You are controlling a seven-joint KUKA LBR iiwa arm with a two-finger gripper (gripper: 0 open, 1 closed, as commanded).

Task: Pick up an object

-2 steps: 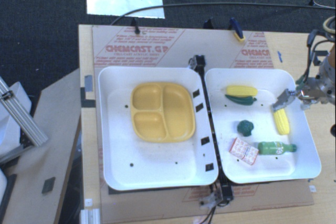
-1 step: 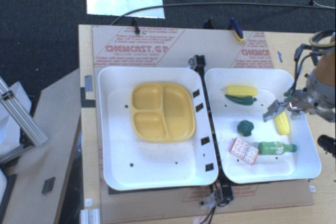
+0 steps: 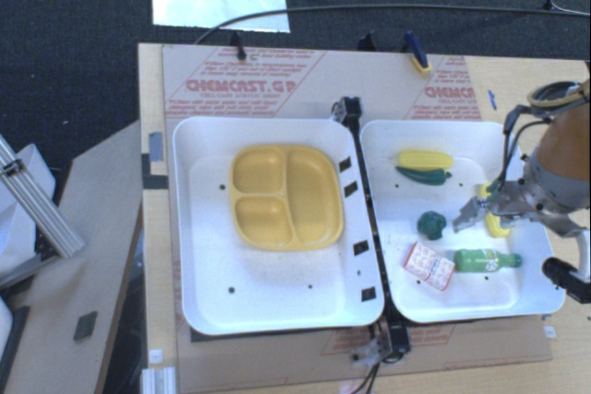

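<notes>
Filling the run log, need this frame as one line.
tool: low in right bin, by yellow block | broccoli, green bottle, corn loose | left bin: yellow tray

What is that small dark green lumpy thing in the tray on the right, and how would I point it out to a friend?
Look at the right-hand white bin, the one without the yellow plate. Near its middle sits a toy broccoli, just left of the claw. It is the only dark, round, bumpy item; the green bottle is long and lighter, the corn yellow.

Yellow divided plate (image 3: 282, 198) in left bin (image 3: 208, 291); toys in right bin (image 3: 531, 295).
</notes>
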